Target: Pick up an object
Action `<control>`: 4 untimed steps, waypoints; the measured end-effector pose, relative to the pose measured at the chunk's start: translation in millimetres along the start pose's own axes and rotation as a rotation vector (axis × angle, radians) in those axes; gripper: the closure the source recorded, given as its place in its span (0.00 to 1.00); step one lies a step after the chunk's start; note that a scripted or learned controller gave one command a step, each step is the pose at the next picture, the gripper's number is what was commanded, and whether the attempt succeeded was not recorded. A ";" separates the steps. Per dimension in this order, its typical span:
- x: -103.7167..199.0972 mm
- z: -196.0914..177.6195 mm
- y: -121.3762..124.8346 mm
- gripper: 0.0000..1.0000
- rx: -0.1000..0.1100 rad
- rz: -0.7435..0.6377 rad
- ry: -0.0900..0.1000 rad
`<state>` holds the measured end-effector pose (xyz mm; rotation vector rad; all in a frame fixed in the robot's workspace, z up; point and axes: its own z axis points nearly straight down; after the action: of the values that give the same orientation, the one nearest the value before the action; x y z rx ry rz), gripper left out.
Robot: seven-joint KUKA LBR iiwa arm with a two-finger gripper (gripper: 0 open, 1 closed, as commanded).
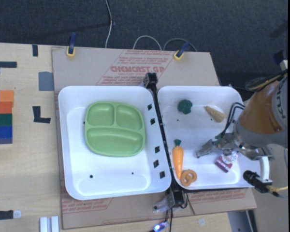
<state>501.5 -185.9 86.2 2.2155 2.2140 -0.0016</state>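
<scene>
In the right bin (203, 93) lie several small objects: an orange carrot (178, 156) with a green top by the divider, a tan ring-shaped pretzel (187, 177) just below it, a dark green broccoli piece (184, 106) at the back, a beige cone-shaped piece (214, 112) to its right, and a small purple and red item (223, 164) near the front right. My gripper (209, 149) hangs low over the bin's right half, between the carrot and the purple item and just up-left of the latter. Nothing shows as held in it.
The left bin (70, 178) holds a green divided plate (115, 128). A black divider (157, 129) runs between the bins. The grey and orange arm (261, 120) covers the right bin's right edge. Coloured blocks (1, 117) sit on the bench at far left.
</scene>
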 end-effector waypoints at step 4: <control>7.0 -123.1 -8.6 1.00 0.003 -0.003 0.006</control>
<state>492.2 -178.0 209.2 2.2169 2.2221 0.0017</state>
